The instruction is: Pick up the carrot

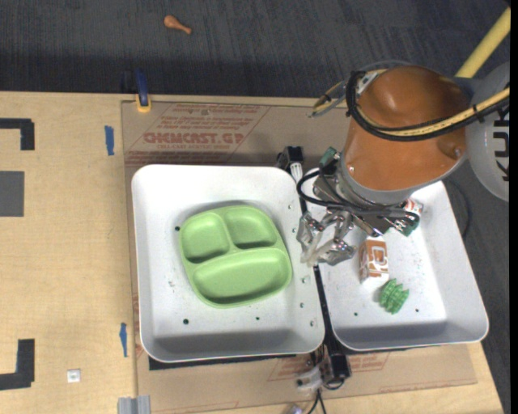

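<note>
Over the right bin [437,267], near its left wall, our gripper [325,239] hangs; can't tell if spread or pressed together. What we take for the carrot [176,24] lies on dark floor beyond the bench, well apart. We'd re-aim there before descending, approx. centred over it.

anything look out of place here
Yes: a small orange carrot-like thing lies on the dark floor beyond the bench, outside both bins. The gripper hangs over the right bin, far from it.
</note>
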`<state>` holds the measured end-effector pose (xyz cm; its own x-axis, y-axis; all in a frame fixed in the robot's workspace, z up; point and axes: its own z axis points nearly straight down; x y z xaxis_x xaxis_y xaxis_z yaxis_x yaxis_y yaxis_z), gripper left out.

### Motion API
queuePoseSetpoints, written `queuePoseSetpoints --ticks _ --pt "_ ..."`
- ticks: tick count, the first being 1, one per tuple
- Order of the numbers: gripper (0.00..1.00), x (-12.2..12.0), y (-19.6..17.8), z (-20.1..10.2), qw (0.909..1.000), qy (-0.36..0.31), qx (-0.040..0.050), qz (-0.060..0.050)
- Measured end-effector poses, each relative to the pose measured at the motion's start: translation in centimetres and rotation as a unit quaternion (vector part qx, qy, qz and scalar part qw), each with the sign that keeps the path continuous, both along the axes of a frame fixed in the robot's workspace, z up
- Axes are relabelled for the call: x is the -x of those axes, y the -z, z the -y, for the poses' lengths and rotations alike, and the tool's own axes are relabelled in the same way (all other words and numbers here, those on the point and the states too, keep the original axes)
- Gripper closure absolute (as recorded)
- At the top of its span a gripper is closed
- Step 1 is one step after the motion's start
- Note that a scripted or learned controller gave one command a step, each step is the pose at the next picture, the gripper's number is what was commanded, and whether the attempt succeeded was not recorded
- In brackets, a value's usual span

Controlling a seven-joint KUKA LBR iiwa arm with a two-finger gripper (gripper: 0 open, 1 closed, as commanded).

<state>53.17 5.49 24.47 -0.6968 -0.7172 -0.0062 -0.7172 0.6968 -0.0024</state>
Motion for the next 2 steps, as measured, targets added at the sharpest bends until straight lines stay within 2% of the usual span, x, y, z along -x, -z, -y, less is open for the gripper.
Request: queuePoseSetpoints --ticks 1,2 --pt "0.00 0.0 0.0 0.0 1.0000 0.000 -0.0001 0.000" --pt "0.00 1.8 9.7 -4.5 0.9990 -0.045 0.0002 -0.002"
